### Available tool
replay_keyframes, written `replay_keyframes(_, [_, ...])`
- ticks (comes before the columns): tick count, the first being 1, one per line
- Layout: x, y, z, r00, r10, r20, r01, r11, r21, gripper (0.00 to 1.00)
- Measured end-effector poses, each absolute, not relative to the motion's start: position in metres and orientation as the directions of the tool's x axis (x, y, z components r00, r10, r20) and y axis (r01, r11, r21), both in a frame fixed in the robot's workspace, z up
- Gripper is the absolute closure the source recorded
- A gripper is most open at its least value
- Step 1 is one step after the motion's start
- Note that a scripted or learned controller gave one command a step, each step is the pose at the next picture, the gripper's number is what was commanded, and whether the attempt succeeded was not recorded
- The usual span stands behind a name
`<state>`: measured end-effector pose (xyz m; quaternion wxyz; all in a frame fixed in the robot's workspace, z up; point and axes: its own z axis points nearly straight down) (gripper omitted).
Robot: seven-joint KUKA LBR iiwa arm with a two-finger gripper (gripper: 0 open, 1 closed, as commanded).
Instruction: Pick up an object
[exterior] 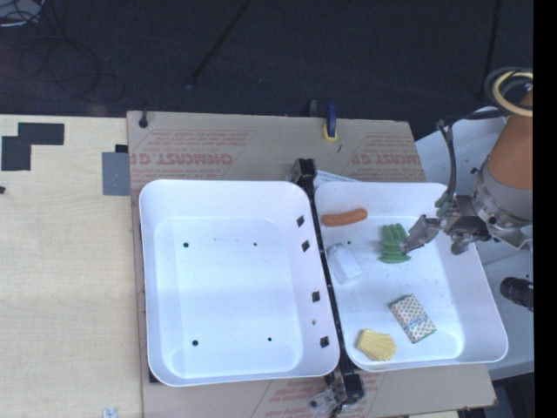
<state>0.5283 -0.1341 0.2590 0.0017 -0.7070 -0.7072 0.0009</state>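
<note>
Green object point(393, 243) in right bin point(470, 338) touched by tool point(424, 232); tool state unclear, arm cut off at right.

The light is bright and cool on the bench; both white bins point(231, 200) come close to blowing out, their floors nearly featureless; the left bin's floor carries a soft bluish shade along its near and left walls. Beyond the bench the background drops to near black, cables barely readable. The picture is soft and low in detail overall; the gripper point(438, 233) and arm point(513, 159) look smeared; the cardboard's point(261, 151) print stays legible.
</note>
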Motion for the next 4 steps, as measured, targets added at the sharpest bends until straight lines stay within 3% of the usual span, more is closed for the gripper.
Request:
replay_keyframes(1, [0.648,-0.147,0.319,-0.005,1.000,-0.004,1.000,0.005,0.010,0.00])
replay_keyframes(2, [0.555,-0.198,0.261,0.007,1.000,0.001,1.000,-0.007,-0.012,0.00])
replay_keyframes(3, [0.646,-0.190,0.258,-0.003,1.000,-0.001,1.000,0.003,0.003,0.00])
replay_keyframes(4, [0.568,-0.214,0.189,0.003,1.000,0.003,1.000,-0.003,-0.013,0.00])
